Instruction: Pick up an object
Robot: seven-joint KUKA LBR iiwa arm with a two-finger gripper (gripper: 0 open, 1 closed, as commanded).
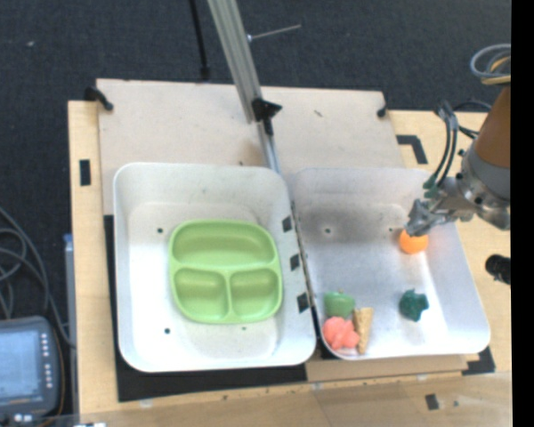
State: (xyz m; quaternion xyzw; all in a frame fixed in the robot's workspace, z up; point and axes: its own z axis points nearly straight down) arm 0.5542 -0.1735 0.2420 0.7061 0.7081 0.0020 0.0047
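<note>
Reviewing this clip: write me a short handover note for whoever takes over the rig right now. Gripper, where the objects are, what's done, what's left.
Gripper: low over the right bin, directly above the orange ball near its far right side; whether it grips the ball cannot be told.
Other objects in the right bin: dark green toy, light green piece, pink piece and ice cream cone at the near left corner.
Left bin: green divided plate.
Done: arm positioned at the ball.
Left: confirm a grasp and lift.

Arm [491, 163] is grey metal with an orange band up top, black and green cables looping along its side, pale hose coiled above.
</note>
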